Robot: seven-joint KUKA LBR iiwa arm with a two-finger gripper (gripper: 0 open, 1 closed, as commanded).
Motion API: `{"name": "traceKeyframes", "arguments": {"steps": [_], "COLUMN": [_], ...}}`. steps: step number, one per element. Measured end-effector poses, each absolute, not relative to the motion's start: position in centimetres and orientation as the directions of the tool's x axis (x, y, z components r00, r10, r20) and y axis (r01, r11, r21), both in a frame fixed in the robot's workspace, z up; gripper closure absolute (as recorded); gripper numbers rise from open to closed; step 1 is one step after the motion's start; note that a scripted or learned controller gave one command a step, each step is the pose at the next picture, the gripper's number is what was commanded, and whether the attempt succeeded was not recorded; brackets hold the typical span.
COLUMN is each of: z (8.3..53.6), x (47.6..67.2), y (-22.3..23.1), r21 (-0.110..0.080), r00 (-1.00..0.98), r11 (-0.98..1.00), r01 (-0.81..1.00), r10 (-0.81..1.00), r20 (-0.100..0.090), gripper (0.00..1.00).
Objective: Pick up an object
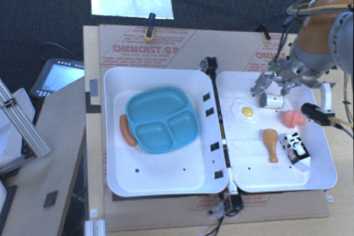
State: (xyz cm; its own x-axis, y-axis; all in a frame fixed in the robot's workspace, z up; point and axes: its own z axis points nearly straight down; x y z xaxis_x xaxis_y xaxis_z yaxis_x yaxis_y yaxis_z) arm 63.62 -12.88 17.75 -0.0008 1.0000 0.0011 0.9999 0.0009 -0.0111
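Note:
My gripper hangs over the back of the right bin, open, its fingers spread just above a small white cylinder that lies on the bin floor. Nothing is between the fingers. A fried egg lies left of the cylinder. A pink lump sits to its right. In front of these are a brown chicken drumstick and a black-and-white sushi piece.
The left bin holds a blue divided tray and an orange sausage beside it. A black divider runs between the bins. The arm's grey and orange body stands over the back right corner.

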Motion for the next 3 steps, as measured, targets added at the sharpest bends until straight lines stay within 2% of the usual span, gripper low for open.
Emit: {"name": "traceKeyframes", "arguments": {"steps": [1, 2, 3], "z": [18.5, 12.4, 11.2], "x": [63.9, 63.9, 64.7], "y": [-12.9, -13.3, -13.6], "r21": [0.001, -0.001, 0.027], "r00": [-0.003, -0.001, -0.001], "r11": [0.003, 0.001, 0.001], "r01": [1.0, 1.0, 1.0], "r10": [1.0, 1.0, 1.0], "r20": [0.0, 0.0, -0.009], "gripper": [0.0, 0.0, 0.0]}}
